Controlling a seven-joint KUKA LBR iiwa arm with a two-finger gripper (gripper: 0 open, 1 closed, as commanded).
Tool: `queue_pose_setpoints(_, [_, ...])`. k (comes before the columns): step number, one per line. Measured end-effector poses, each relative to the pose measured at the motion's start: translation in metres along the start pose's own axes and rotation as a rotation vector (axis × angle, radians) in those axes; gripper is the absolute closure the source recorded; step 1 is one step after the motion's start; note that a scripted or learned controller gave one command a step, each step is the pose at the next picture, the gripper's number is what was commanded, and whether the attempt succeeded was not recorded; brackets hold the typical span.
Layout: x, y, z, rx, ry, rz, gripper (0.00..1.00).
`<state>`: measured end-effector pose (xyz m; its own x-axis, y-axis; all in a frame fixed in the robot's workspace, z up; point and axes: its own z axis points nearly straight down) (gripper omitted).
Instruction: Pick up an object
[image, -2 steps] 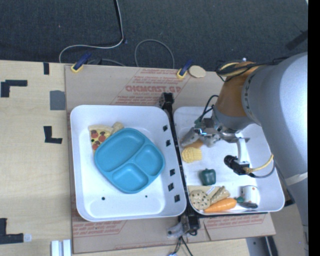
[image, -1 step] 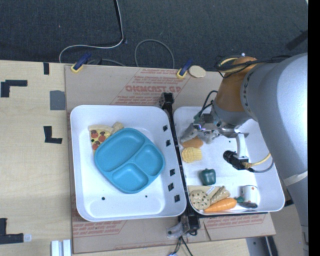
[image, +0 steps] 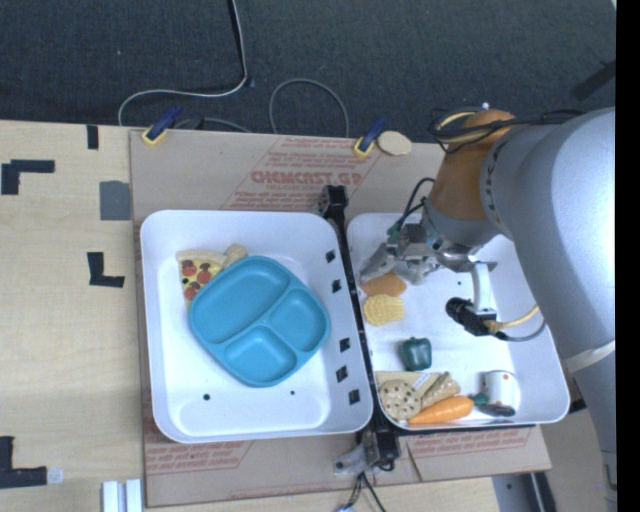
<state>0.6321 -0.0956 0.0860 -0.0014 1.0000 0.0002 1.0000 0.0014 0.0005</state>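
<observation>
My gripper (image: 393, 268) hangs over the upper left part of the right bin (image: 520, 300), its fingers spread open with nothing between them. Just below its tips lies a brown round biscuit (image: 384, 286), and under that a yellow waffle (image: 384, 310). A green pepper (image: 416, 352) sits mid-bin. Along the bin's front edge lie a round cracker (image: 398, 398), an orange carrot (image: 441, 410) and a small white can (image: 497, 387).
The left bin (image: 165, 330) holds a blue divided plate (image: 259, 318) and a pizza slice (image: 198, 270) at its upper left. The black divider (image: 345, 300) runs between the bins. The grey arm (image: 560, 220) covers the right bin's right side, with a black cable fitting (image: 470, 315) beneath it.
</observation>
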Motion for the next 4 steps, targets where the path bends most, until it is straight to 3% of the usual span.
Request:
queue_pose_setpoints(1, [-0.002,0.015,0.0,-0.001,0.0,-0.001,0.0])
queue_pose_setpoints(3, [-0.003,0.019,0.0,-0.002,0.0,-0.001,0.0])
queue_pose_setpoints(4, [-0.002,0.001,0.0,-0.004,-0.003,0.0,0.0])
